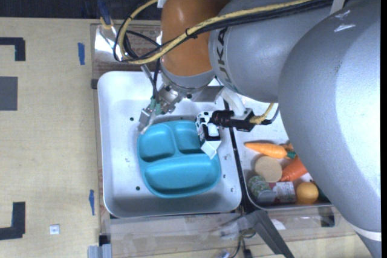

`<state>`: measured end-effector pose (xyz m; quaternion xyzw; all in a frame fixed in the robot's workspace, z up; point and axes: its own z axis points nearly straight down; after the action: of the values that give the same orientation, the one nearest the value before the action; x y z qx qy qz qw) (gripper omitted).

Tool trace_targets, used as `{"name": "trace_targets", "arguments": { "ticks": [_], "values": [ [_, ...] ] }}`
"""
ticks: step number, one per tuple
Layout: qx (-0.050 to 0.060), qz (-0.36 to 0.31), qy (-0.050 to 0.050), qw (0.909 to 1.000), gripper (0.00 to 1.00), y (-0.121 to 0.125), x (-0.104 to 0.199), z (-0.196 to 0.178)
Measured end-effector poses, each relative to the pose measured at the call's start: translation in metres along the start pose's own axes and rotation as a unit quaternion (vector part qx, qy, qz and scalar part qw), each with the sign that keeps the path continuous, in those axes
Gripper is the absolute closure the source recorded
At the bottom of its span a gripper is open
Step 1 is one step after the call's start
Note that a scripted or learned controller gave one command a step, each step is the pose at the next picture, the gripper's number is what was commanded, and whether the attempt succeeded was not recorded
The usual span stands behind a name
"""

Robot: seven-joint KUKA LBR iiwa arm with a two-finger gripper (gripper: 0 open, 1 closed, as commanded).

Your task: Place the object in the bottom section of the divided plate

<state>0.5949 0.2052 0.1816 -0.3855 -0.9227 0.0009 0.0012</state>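
- Divided plate (179,173): a turquoise dish with rounded corners. It lies flat in the left white bin (115,148) and takes up most of that bin's floor. Raised ridges split it into two small sections on the far side and one wide section on the near side.
- Black-and-white object (207,125): a small item with dark patches on white. It sits at the plate's far right corner, against the rim and beside the small right-hand section. Just below it, a white flap or tag overlaps the plate's right edge. Its exact form is too small to make out.
- Right white bin (249,199): stands directly right of the plate's bin, with the walls touching. It holds two orange carrots (267,149), a pale round disc (268,168), an orange ball (307,192) and a small labelled can (266,189) lying on its side. All of these are packed close together.
- Gripper (151,112): hangs over the bin floor just beyond the plate's far left corner, under the arm's orange band (187,33). Whether the claw is released or clenched cannot be told, and no item is seen in its grasp.
- Arm (314,57): its grey body covers the area right of and beyond the plate.
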Motion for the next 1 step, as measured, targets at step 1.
{"name": "trace_targets", "arguments": {
  "ticks": [1],
  "values": [
    [0.000,0.000,0.000,1.0000,0.00,0.0000,0.0000,0.0000]
  ]
}}
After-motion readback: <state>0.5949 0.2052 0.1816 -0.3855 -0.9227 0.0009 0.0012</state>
